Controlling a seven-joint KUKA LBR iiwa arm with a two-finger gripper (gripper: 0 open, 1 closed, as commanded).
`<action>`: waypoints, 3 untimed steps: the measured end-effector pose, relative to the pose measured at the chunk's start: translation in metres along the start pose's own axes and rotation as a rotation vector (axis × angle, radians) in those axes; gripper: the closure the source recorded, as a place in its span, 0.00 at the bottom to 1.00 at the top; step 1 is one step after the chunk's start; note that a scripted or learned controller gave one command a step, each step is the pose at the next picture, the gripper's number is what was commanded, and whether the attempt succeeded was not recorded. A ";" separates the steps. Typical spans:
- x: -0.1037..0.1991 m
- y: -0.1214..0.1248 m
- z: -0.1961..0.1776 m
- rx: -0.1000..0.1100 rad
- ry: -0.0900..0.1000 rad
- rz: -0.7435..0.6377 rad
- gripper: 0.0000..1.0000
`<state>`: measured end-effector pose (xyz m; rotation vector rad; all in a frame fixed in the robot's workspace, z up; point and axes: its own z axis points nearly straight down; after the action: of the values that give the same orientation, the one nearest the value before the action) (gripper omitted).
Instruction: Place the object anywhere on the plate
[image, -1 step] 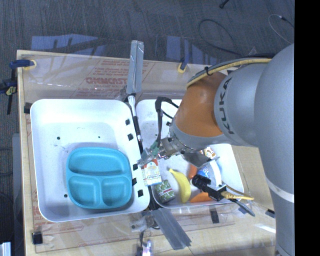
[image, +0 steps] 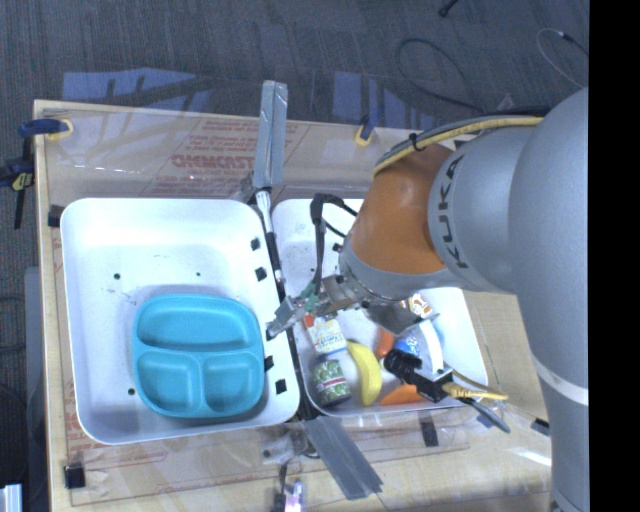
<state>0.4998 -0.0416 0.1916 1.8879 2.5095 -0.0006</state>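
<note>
While the grey arm (image: 500, 200) is reaching over the right bin (image: 455, 310), the blue plate (image: 200, 355) is lying in the left bin (image: 90, 300). The claw (image: 318, 305), its state unclear, is hovering above a small bottle (image: 332, 372) beside a banana (image: 366, 372).

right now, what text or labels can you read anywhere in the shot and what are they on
"KUKA" in black letters on the grey arm, read sideways along the wrist.
Red print on the clear sheet behind the bins: mirrored and too faint to read.
Label on the small bottle in the right bin: too small to read.
</note>
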 end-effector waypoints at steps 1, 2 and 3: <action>0.000 0.001 -0.010 0.000 0.000 -0.005 1.00; 0.092 0.005 0.001 0.004 0.003 -0.179 1.00; 0.200 0.032 0.017 0.004 0.001 -0.279 1.00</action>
<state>0.4753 0.1598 0.1745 1.5215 2.7509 -0.0046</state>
